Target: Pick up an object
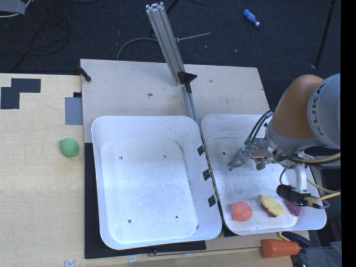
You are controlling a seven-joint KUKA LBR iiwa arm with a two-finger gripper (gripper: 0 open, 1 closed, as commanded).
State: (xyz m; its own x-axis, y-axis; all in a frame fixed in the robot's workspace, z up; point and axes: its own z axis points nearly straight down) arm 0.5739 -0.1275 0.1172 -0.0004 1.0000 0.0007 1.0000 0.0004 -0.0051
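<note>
Pale wood and a cream board make up the worktop (pixel 39 166), with dark carpet and loose cables beyond it. Nearest the camera, an orange object (pixel 280 248) lies on the front edge of the worktop, just outside the right bin (pixel 222 132).

Inside that bin, along its near wall, three small things sit in a row: a red lump (pixel 241 211), a yellow piece (pixel 272 206) just beside it, and a purple piece (pixel 292 207) partly hidden by black hardware and cabling. The red lump stands a little apart from the others and from the bin wall, so it looks the easiest to take. It seems small, light and probably soft or rubbery, with a rounded shape that could roll or squirt out of a pinch. A grip straight down across its widest middle would likely serve best. The yellow piece is longer and would want a grip across its short width.

Farther back, over the middle of the right bin, hangs the gripper (pixel 240 159), its jaws apparently parted with nothing between them, well apart from the three pieces.

The left bin (pixel 111 128) lies alongside. A green ball (pixel 69 147) rests on the wood to the far left. A metal rail (pixel 169 43) slants away at the back.
</note>
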